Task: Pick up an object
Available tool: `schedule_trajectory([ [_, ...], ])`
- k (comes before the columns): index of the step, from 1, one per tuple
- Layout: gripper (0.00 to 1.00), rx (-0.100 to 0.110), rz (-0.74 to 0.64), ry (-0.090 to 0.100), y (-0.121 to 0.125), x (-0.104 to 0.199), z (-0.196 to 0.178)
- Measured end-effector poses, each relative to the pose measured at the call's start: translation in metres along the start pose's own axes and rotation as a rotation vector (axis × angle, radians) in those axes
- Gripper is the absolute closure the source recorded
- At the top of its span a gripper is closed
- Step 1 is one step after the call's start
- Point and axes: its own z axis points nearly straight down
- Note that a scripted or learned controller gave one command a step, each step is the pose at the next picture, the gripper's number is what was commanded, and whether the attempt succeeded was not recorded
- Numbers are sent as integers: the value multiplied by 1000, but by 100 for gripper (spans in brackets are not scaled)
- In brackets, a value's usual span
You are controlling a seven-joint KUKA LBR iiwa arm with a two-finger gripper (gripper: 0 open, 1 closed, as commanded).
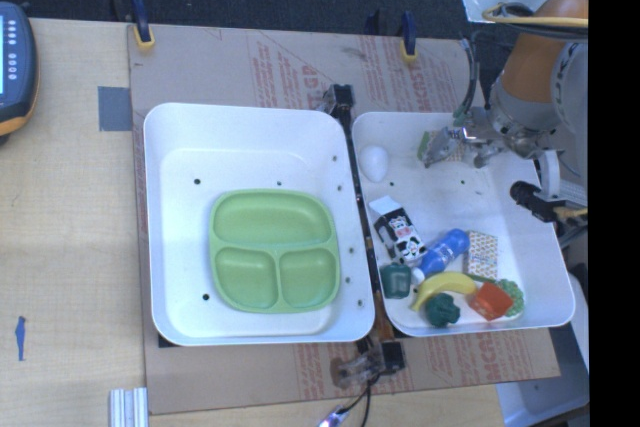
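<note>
My gripper [441, 147] hangs low over the far part of the right bin [530, 215], with the grey arm and its orange band [545, 15] reaching in from the right. Nothing can be made out in its grasp. A white egg-shaped piece [373, 161] lies to its left by the bin's wall. Nearer the front lie a cow-patterned carton [397, 227], a blue bottle [443, 252], a patterned packet [482, 255], a banana [443, 285], a dark green cup [395, 281], a broccoli piece [441, 312] and a red block [490, 300].
The left bin [170, 215] holds a green divided plate [273, 250]. A clamp [342, 98] sits where the bins meet at the back, and another clamp [365, 365] at the front. A dark device [15, 60] rests at the bench's far left.
</note>
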Motion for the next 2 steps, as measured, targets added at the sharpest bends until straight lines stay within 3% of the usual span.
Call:
schedule_trajectory([
  [1, 0, 9, 0, 2, -39, 34, 1],
  [2, 0, 0, -1, 0, 0, 2, 0],
])
